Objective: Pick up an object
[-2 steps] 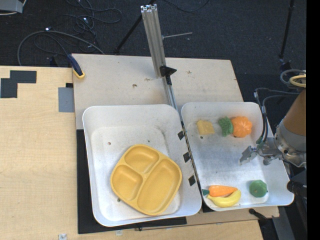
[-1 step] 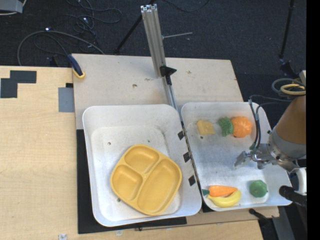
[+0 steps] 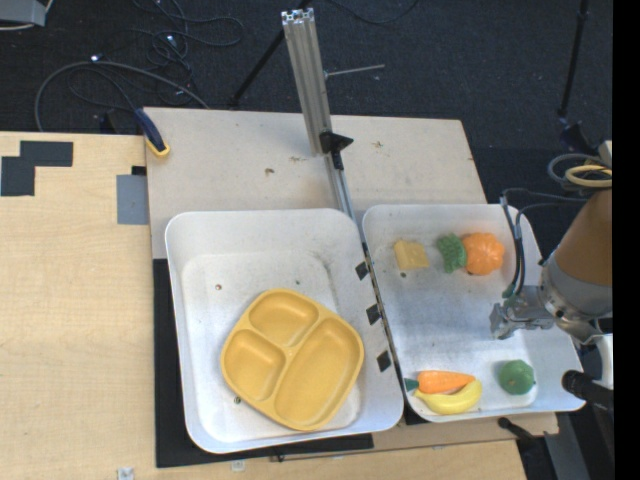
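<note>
Two white bins on bench, arm at right.
Yellow divided plate (image 3: 292, 358) is seen in left bin (image 3: 190, 268); toy foods lie in right bin (image 3: 440, 303), gripper (image 3: 508, 323) above.

orange fruit (image 3: 485, 253) touching green broccoli (image 3: 452, 252), yellow block (image 3: 410, 256), carrot (image 3: 444, 380) on banana (image 3: 450, 399), green ball (image 3: 516, 376)

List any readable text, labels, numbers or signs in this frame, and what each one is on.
None can be read. The yellow tray, both bins, the toy food, the metal post and the arm carry no visible lettering. Dark patches on the wooden board are plain shapes, not text.
</note>
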Motion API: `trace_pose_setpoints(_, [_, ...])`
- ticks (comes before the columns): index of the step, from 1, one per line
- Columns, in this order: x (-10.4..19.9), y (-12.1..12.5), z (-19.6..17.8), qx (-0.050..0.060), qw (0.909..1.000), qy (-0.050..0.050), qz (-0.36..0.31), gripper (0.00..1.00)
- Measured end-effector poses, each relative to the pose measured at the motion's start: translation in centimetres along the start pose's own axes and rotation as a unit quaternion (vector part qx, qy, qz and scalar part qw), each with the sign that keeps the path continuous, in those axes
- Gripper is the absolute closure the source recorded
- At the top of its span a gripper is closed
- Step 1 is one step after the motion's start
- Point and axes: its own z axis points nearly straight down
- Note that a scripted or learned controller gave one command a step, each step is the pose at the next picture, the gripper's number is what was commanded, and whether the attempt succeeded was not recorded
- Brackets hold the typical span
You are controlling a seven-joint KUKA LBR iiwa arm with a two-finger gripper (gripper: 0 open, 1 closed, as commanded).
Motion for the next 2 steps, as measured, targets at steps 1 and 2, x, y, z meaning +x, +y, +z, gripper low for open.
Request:
trace_pose_setpoints(1, [0.1,0.1,-4.2,-0.004,1.0,-0.001,-0.002,1.0])
trace_pose_setpoints(2, [0.1,-0.3,-8.5,-0.003,1.0,-0.001,-0.002,1.0])
